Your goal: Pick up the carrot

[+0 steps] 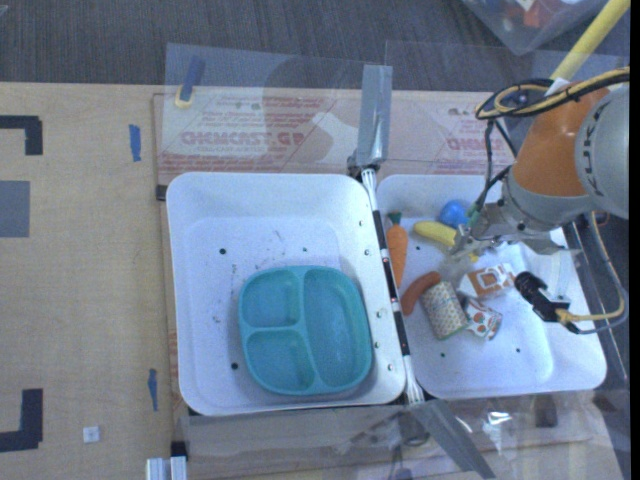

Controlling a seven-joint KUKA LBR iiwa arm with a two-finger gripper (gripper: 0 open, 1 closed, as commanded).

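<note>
Carrot (397, 251) against right bin's (520, 373) left wall; fingers' (468, 240) state unclear

A single fixed camera sits above the desk (80, 268) and looks down at a slant, far enough off to take in both white bins side by side, the left bin (190, 208) near the middle of the frame and the right bin (580, 358) toward the right edge. The far side of the desk lies toward the top of the frame, with dark floor (200, 8) beyond it. The arm (570, 158) enters from the right.
</note>
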